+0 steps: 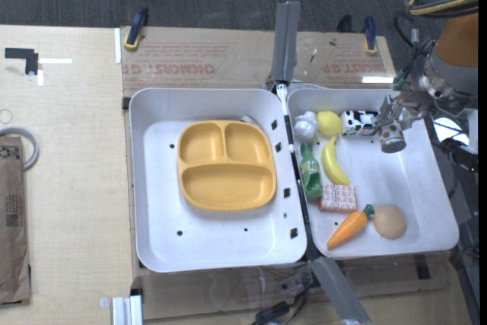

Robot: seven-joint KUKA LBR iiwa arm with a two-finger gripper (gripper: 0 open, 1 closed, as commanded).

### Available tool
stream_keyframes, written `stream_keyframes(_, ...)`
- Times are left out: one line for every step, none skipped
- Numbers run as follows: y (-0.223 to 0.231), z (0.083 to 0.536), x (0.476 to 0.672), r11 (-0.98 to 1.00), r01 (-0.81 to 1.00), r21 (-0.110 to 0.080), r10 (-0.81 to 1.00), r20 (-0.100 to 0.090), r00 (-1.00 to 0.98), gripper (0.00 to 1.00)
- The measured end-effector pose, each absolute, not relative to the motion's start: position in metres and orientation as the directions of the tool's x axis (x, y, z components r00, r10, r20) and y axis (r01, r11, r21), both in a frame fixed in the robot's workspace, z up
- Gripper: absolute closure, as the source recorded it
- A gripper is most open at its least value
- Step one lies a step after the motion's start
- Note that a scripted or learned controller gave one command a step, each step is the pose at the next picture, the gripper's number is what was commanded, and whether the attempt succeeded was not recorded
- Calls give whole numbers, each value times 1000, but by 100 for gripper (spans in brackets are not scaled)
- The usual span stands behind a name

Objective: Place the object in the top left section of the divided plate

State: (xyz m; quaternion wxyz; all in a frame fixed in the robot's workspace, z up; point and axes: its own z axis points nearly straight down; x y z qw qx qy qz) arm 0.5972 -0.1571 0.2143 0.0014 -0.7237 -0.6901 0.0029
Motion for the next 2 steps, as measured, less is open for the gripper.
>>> stream_keyframes(-154, 111, 605, 9, 1000, -4, 1000, -1, -9, 100)
stream_keyframes(-106, 100, 590, 168, 986, 16, 986, -8, -168, 100)
